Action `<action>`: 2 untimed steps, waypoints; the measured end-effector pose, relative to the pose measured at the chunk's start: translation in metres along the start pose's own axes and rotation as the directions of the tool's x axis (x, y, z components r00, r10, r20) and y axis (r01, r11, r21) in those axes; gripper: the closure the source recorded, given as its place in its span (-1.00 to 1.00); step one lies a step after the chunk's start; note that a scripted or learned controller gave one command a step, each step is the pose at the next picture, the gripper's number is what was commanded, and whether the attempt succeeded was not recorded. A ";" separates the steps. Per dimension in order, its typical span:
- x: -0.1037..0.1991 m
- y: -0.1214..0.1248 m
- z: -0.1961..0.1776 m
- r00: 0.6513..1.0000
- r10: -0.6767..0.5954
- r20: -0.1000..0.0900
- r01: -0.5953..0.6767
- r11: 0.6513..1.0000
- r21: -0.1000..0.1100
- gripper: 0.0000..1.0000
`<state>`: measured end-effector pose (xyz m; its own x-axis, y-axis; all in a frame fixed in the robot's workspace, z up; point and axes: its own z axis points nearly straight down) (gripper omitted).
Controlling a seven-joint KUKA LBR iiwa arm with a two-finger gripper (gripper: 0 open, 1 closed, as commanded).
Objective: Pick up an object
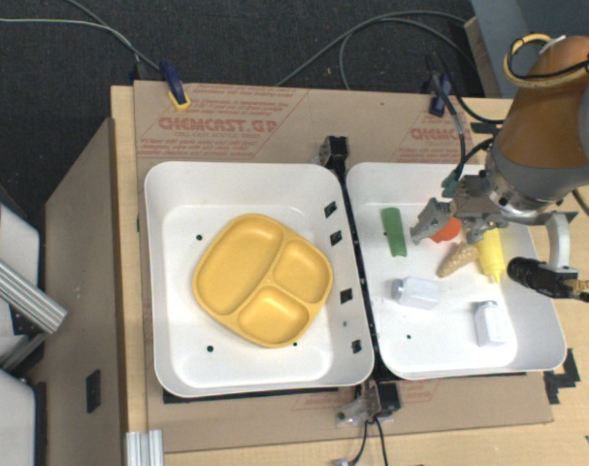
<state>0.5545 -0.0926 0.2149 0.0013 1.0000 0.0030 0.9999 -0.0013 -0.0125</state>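
Gripper (447, 223) low in the right bin (410, 348), can't tell its grip, over an orange object (450, 229), green block (395, 231) beside

Both white bins (168, 289) look like smooth, slightly glossy plastic, same for the yellow divided plate (263, 278). They sit on a matt brown cardboard sheet (275, 115) with red print. The arm's orange band (556, 61) has a shiny finish.
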 end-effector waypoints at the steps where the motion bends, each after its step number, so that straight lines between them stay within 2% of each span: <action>1: 0.000 0.002 -0.005 1.000 -0.002 0.001 0.002 1.000 -0.010 -1.00; 2: -0.006 -0.005 0.053 1.000 0.000 0.001 0.000 1.000 -0.004 -1.00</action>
<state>0.5488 -0.0985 0.1624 0.0012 1.0000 0.0021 1.0000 -0.0012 -0.0087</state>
